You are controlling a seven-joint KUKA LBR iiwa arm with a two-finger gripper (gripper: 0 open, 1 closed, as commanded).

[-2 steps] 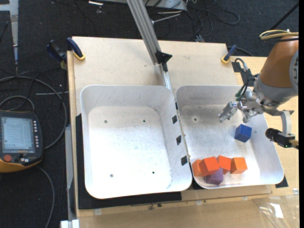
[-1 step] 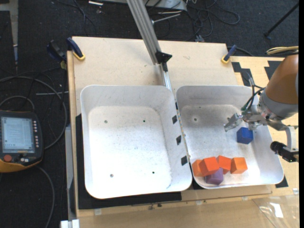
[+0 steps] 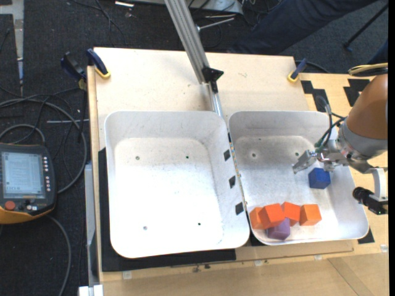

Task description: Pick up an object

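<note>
My gripper (image 3: 310,161) hangs over the right part of the right bin (image 3: 271,128), reaching in from the right under the grey and orange arm. A blue cube (image 3: 319,178) lies just below and to the right of the gripper's tip, very close to it; whether they touch is unclear. Along the bin's front edge sit three orange blocks (image 3: 290,213) in a row, with a purple block (image 3: 279,229) tucked in front of them.
The left bin (image 3: 123,128) stands beside the right one, the two sharing a middle rim with black clips. A slanted metal pole (image 3: 191,42) rises from behind the bins. A teach pendant (image 3: 23,180) lies on the floor at far left.
</note>
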